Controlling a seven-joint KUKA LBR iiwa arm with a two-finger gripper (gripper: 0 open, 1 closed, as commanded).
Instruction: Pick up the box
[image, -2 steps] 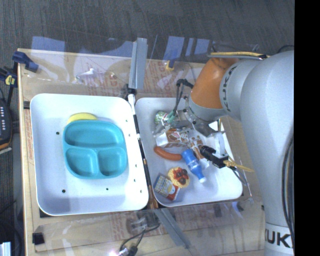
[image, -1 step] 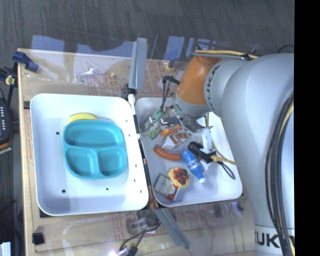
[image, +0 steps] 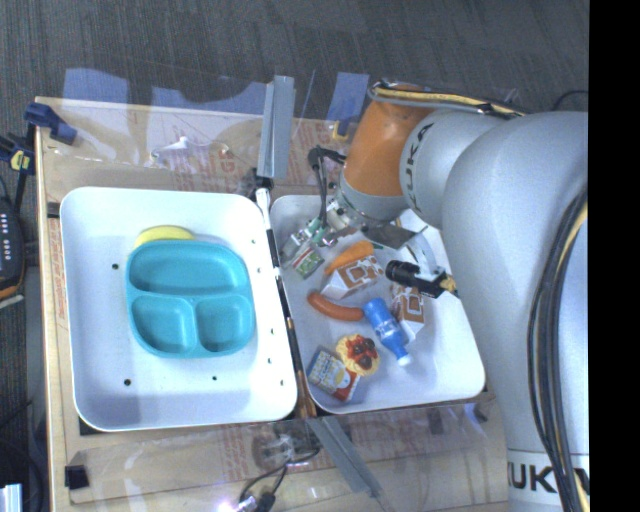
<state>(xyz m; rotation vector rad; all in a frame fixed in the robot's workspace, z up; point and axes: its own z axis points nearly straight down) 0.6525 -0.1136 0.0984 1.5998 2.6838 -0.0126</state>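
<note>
Claw: the claw hangs over the far left corner of the right bin, at the end of the grey arm with the orange band.
Claw opening: I cannot tell whether it is spread or pressed together; the tip is small and lost against the clutter under it.
Claw hold: nothing can be seen gripped in it.
Claw contact: a green-and-white packet lies just beneath its tip, and whether they touch cannot be told.
Box: the box lies flat near the front edge of the same bin, well apart from the claw and lower in the view, untouched.
Beside the box: a round yellow-and-red piece touches its side nearer the claw.
Orange piece: an orange piece lies just beside the claw, on its right in the view.
Small carton: a small carton lies near the claw, just past the orange piece.
Sausage: a sausage lies between the claw and the box.
Blue bottle: a blue bottle lies on its side, right of the sausage and farther from the claw.
Left bin: the left bin lies left of the claw, across the rims.
Blue tray: a blue tray with three compartments lies in the left bin, well apart from the claw.
Yellow thing: a yellow thing peeks out from behind the tray's far edge.
Tabletop: the tabletop carries both bins.
</note>
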